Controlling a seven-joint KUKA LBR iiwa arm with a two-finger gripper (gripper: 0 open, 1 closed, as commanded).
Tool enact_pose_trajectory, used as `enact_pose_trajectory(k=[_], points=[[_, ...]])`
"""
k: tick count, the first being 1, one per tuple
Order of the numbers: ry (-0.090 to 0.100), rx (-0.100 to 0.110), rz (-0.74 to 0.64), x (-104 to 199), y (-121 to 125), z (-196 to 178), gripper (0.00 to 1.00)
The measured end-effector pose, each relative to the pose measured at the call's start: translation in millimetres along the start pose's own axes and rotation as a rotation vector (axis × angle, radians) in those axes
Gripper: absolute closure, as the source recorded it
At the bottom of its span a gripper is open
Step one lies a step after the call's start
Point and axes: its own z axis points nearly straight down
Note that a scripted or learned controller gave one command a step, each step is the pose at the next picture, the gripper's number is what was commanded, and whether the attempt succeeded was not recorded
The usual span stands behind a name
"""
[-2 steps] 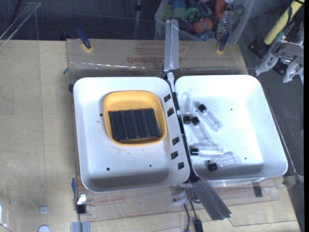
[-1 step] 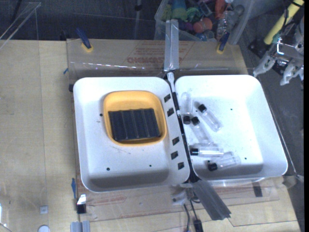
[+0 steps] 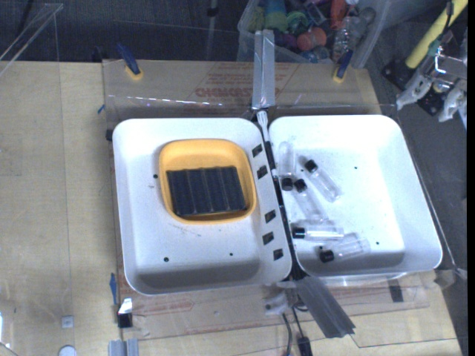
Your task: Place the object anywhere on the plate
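A yellow plate (image 3: pixel 204 153) with rounded corners sits in the left white bin (image 3: pixel 141 243), toward its back. A dark ribbed rectangular object (image 3: pixel 206 191) lies flat on the plate and covers most of its floor. In the right white bin (image 3: pixel 393 199) lie several small clear vials with black caps: one (image 3: pixel 320 180) near the middle, one (image 3: pixel 319 233) lower down, and one (image 3: pixel 343 248) near the front wall.
A raised divider with black clips (image 3: pixel 267 191) separates the two bins. A clear tub of colourful toys (image 3: pixel 312 10) stands behind the bench. White and yellow equipment (image 3: pixel 434 80) is off the bench at the upper right. A metal bracket (image 3: pixel 323 310) juts out at the front.
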Motion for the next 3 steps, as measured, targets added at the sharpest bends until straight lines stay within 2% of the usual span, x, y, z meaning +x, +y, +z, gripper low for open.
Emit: enact_pose_trajectory(k=[1,2,3], points=[[-0.001,-0.001,-0.021,1,0,-12,0.0],[0.001,0.004,0.035,2,-1,-6,0.0],[0.002,0.005,-0.265,3,-2,20,0.0]])
